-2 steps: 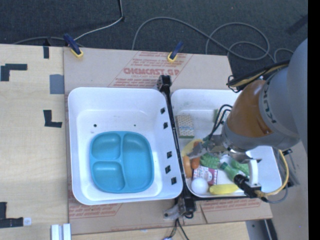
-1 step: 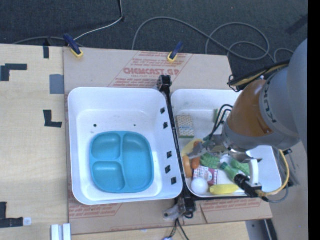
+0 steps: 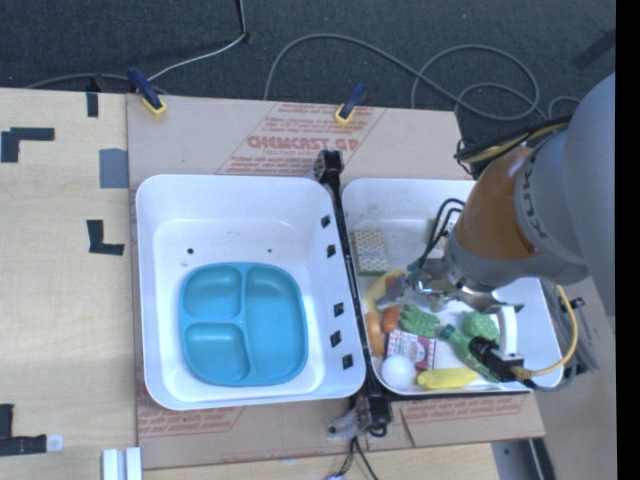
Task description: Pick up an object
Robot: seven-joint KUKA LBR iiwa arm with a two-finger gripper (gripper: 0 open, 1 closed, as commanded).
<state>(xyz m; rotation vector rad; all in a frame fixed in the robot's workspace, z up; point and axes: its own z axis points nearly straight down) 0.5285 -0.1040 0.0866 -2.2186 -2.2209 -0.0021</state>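
Gripper low in right bin; open/closed state: cannot tell. Nearest obj: green toy, just below-right, long axis diagonal.

Arm low, tool down

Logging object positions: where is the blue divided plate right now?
The blue divided plate lies in the left bin, toward its near edge, across the divider from the cluttered right bin.
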